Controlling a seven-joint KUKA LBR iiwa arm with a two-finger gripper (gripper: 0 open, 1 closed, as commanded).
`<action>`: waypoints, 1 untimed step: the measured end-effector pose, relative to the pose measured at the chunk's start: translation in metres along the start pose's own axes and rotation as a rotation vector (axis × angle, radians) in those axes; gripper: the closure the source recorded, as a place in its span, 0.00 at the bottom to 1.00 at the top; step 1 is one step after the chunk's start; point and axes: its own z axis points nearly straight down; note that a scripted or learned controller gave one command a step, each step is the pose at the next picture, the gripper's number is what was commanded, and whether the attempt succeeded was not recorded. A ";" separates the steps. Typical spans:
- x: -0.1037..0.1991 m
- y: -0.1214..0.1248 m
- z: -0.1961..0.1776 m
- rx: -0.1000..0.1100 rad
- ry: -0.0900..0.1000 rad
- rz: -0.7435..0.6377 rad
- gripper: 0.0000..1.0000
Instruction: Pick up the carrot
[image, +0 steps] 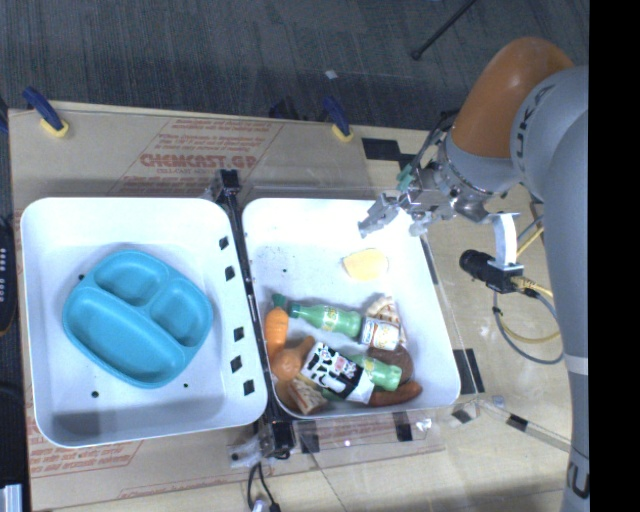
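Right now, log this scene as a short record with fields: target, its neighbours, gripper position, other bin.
target: carrot, lying at the left wall of the right bin, near the front
neighbours: a green bottle touches its upper end; an orange fruit sits just in front of it
also in right bin: a second green bottle with a black and white label, a pale yellow piece lying apart toward the back
gripper: above the back right of the right bin, far from the carrot
left bin: holds a blue divided tray
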 end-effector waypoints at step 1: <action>0.065 -0.027 0.144 0.001 0.001 -0.176 0.00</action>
